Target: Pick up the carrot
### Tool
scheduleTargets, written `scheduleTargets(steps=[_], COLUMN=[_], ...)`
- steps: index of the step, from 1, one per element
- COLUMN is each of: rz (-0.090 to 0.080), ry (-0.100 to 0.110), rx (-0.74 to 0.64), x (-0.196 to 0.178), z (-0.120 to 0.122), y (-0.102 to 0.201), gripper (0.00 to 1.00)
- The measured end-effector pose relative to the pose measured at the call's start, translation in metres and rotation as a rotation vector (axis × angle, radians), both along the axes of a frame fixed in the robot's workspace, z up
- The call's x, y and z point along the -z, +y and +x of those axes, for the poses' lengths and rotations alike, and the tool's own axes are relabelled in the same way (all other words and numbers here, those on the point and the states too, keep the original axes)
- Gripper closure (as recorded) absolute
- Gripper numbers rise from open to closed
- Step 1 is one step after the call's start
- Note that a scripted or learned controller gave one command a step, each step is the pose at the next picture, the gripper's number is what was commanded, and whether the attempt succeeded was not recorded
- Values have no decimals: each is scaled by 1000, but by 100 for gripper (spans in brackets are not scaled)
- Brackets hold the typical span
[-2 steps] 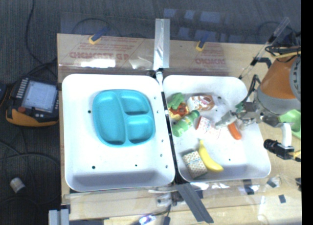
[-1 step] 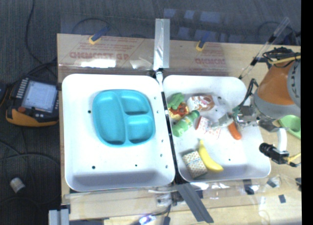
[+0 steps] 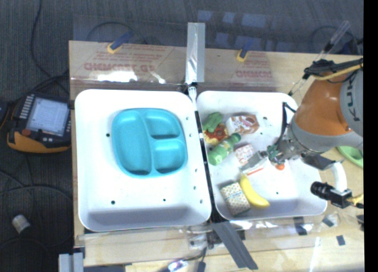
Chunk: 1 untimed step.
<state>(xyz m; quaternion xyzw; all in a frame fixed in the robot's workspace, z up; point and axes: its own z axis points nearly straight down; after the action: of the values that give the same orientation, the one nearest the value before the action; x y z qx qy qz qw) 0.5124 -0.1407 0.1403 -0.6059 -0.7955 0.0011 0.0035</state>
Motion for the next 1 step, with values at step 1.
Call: scheduleTargets(steps=[1], rz=[3], ry=[-2], rx=[-492], x=[-62], z=[-20], y=[30], gripper=[0])
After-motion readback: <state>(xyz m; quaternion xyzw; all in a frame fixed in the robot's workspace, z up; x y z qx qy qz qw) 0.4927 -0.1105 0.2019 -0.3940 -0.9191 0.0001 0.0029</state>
